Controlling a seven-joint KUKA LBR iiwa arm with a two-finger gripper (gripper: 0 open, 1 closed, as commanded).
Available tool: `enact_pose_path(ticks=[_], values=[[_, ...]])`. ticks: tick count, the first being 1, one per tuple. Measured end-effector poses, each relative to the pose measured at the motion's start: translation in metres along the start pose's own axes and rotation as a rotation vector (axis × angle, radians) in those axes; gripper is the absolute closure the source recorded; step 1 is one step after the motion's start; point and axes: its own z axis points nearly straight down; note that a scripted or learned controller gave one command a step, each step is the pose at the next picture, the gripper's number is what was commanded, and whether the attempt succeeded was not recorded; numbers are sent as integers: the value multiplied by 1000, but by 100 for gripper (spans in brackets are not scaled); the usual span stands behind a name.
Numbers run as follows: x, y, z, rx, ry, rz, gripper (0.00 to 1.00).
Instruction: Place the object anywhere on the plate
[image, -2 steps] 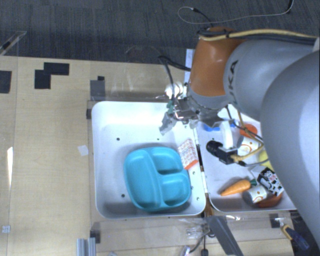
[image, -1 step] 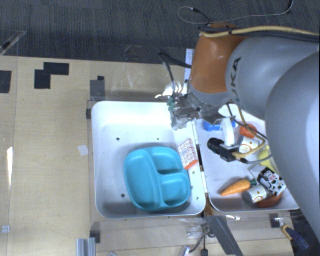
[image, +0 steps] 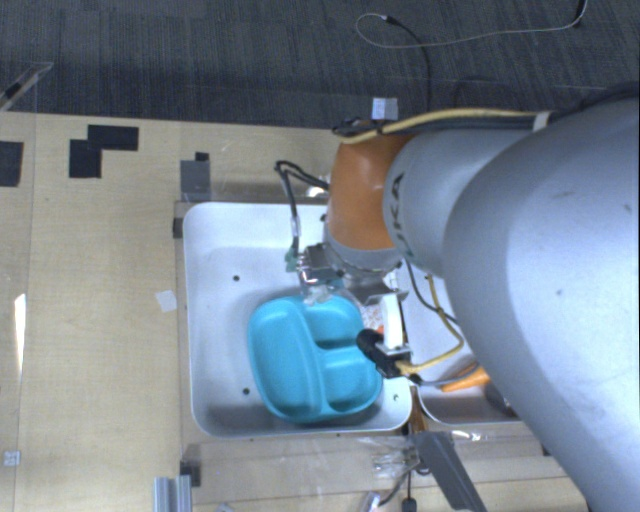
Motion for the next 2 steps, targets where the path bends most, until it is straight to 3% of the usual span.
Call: enact_pose_path(ticks=[1, 2], values=[[43, -35, 19, 0, 1, 98, 100], [43, -34, 8, -4, 3, 97, 100]])
